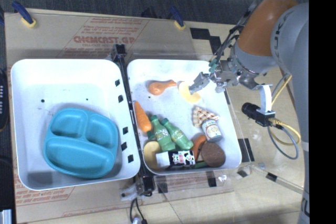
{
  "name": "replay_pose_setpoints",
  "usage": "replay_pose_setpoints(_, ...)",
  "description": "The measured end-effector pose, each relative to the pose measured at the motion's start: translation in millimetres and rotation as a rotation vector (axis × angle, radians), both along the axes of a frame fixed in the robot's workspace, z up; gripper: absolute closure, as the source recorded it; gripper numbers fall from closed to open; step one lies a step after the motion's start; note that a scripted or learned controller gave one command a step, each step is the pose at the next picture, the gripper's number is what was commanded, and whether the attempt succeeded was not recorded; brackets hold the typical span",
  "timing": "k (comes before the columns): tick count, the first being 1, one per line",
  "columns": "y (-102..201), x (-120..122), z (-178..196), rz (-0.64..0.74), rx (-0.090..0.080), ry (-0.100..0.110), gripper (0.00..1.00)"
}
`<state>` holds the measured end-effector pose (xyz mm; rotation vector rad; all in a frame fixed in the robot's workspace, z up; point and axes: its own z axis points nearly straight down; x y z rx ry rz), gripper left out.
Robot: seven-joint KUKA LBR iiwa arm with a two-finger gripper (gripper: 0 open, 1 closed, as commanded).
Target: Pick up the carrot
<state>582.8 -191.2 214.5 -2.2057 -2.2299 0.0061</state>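
Orange carrot [142,117] lies against the right bin's [173,66] left wall, well left of and below the pincer [199,83]. Pincer state: cannot tell. Bare floor separates them. Count: two green bottles [171,135], one blue tray [81,142].

- I see the carrot [142,117] lying against the right bin's [157,66] left wall, at about 9 o'clock in that bin.
- My hand [200,82] hovers at the bin's 2 o'clock, just above a yellow piece [187,93].
- A blue tray [80,142] sits in the left bin [31,73].
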Motion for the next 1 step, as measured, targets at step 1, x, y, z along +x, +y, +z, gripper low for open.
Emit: replay_pose_setpoints(1, 64.1, -2.9, -124.1, -0.04, 0.0, 0.0, 0.0)
